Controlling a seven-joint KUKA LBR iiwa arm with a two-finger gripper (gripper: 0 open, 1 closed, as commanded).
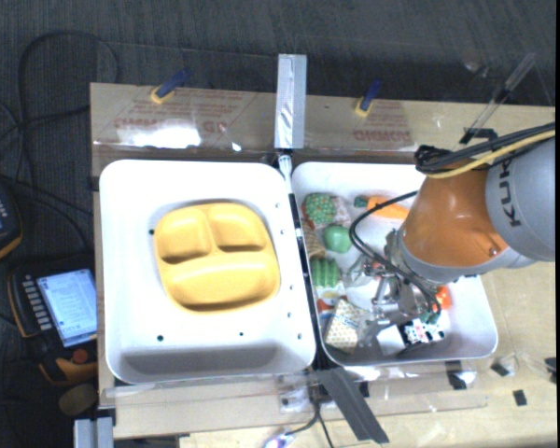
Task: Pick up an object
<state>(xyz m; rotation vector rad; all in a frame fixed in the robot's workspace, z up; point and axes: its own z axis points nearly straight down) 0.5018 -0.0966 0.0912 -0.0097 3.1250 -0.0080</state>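
Small toys [334, 241], green ones among them, lie piled just left of the gripper [392, 308] in the right bin [481, 339]. The arm [453, 227] bends low over them, grip state impossible to tell. Further left, a yellow tray [217, 255] sits in the left bin [121, 278].

You can read the black letters "KU" on the grey arm [532, 203], running sideways near the right edge; the rest of the word is cut off. Faint reddish print stands on the two clear sheets [182, 119] at the back of the counter [523, 278], too blurred to read. The lit screen of the handheld device [67, 297] on the left shows lines of text, too small to read.
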